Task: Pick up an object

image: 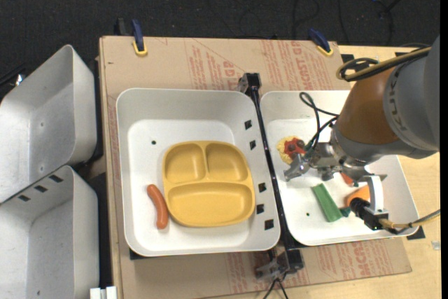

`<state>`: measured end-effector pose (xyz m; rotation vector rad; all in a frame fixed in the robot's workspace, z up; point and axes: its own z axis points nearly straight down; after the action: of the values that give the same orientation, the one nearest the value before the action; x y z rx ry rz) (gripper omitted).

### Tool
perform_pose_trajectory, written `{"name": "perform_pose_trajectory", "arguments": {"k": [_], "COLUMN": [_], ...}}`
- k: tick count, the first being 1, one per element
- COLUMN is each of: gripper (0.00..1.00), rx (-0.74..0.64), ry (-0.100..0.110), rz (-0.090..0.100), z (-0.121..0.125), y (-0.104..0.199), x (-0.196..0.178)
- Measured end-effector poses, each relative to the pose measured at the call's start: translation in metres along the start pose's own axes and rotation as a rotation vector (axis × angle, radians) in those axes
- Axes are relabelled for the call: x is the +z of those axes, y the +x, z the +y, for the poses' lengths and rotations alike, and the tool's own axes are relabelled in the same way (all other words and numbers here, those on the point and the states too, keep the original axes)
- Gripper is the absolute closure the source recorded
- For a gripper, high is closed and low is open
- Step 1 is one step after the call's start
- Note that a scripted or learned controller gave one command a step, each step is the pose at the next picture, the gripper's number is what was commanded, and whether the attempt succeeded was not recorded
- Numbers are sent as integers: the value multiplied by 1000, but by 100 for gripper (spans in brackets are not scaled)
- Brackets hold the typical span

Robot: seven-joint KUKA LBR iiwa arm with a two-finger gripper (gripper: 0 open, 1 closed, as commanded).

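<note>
The arm (392, 108) reaches over the right bin (294, 227) from the right. In the left bin (133, 171) a yellow divided plate (208, 183) lies flat, with an orange sausage (158, 206) just beside its left edge, long axis running near to far. The claw (302, 163) sits low in the right bin near a small red-and-yellow object (289, 146); how wide it stands I cannot tell. The green block (326, 202) lies near it, long axis slanting from upper left to lower right.
</note>
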<state>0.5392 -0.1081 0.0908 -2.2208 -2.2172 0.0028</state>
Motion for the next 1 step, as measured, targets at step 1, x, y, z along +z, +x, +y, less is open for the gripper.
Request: {"name": "perform_pose_trajectory", "arguments": {"k": [1], "gripper": [100], "rx": [2], "ry": [-3], "rz": [-1], "z": [0], "y": [0], "x": [-11]}}
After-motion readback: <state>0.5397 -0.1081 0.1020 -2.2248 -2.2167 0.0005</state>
